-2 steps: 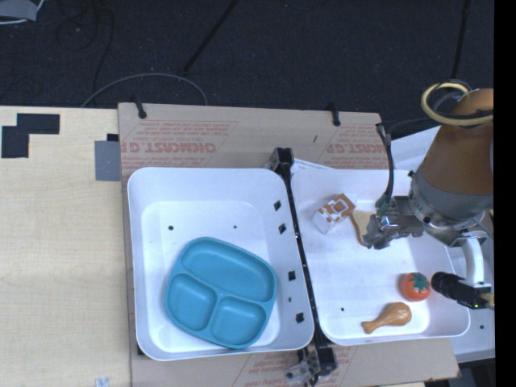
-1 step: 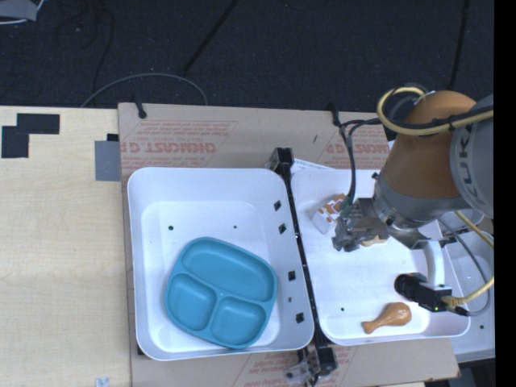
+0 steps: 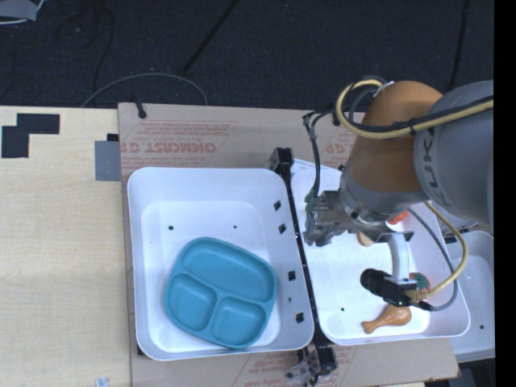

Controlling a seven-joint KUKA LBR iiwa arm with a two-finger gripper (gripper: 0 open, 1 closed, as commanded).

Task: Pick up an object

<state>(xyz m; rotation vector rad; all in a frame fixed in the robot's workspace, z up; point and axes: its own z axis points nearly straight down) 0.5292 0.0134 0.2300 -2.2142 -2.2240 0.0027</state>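
While the left bin (image 3: 149, 216) lies wholly to the left of the dark divider rail (image 3: 292, 240), it holds one thing: a blue three-part plate (image 3: 219, 293), flat on the floor and turned at a slant. The plate's right edge comes near the rail, and bare white floor runs along its left side and above it.

Just right of the rail, low over the upper-left part of the right bin (image 3: 343, 289), hangs the gripper (image 3: 321, 226). Cables and the grey arm (image 3: 395, 160) crowd it, so I cannot tell whether it stands apart or together, nor can anything be seen held in it. It sits close to the rail.

Farther right of the rail, a tan drumstick-shaped piece (image 3: 387, 319) lies on its side against the right bin's near wall, well apart from the gripper. White floor lies bare between this piece and the rail, while the arm overhangs the bin's far-right part.
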